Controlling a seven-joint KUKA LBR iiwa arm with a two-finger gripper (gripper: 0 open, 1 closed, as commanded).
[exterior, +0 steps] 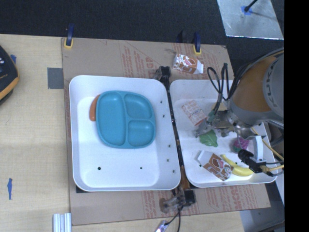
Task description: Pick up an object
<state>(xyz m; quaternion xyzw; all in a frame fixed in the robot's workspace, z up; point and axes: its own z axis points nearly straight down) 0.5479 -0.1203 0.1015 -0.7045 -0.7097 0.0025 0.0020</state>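
Cardboard-covered bench (pixel 120 57), two white bins. Gripper (pixel 208 126) low in right bin (pixel 193 178), directly above crumpled green soft item (pixel 209 138); grip state indeterminate, presumably lining up a grasp.

red print on cardboard sheet (pixel 145 57), unreadable

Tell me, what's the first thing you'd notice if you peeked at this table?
A big blue divided plate pops out, lying in the left white bin with something orange peeking out from under its left edge. In the right bin, the grey and orange robot arm reaches down over small things: a green lump, a yellow banana, a purple piece and snack packets.
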